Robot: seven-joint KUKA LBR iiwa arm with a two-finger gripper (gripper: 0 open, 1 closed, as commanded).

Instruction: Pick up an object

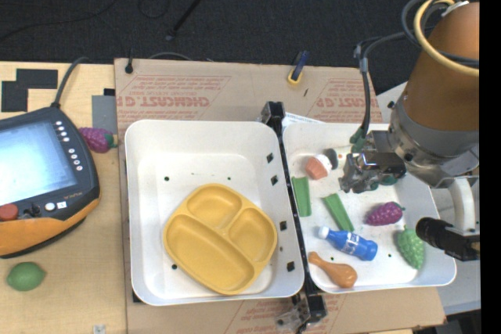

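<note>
My gripper (355,177) hangs low over the middle of the right bin (438,278), reaching in from the right. Just left of it lies a salmon-pink piece (316,167). Below it a green bar (338,210) lies slanted, and a second green bar (300,195) runs along the bin's left wall. A purple grape bunch (383,213) sits to the gripper's lower right. Nearer the front are a blue bottle (349,243), an orange drumstick (333,269) and a bumpy green piece (409,246). Nothing shows between the gripper and these things.
The left bin (156,145) holds a yellow divided plate (221,236). Outside the bins, on the left, are a control pendant (39,176), another purple grape bunch (96,139) and a green ball (26,276). A blue and yellow clamp (297,68) sits behind the bins.
</note>
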